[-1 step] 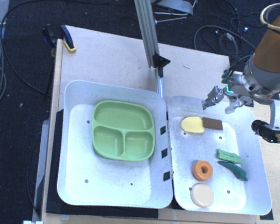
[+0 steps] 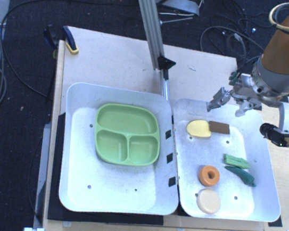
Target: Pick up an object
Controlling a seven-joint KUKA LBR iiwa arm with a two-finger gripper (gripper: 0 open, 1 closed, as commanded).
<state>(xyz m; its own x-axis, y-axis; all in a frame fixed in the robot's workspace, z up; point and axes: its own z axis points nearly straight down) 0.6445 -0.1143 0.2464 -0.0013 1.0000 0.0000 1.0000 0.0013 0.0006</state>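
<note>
1. A pale round cookie (image 2: pixel 208 201) lies nearest in the right bin (image 2: pixel 264 178).
2. Behind it sit an orange donut (image 2: pixel 209 175) and a green bean (image 2: pixel 238 169).
3. Farther back, a yellow piece (image 2: pixel 199 128) touches a brown block (image 2: pixel 219 128).
4. The left bin (image 2: pixel 70 182) holds a green tray (image 2: pixel 127 134).
5. The gripper (image 2: pixel 226 102) hovers open, holding nothing, above the right bin's far edge.

Robotics lab: cables (image 2: pixel 12 65) on dark floor, bench (image 2: pixel 120 60) w/ bins.
</note>
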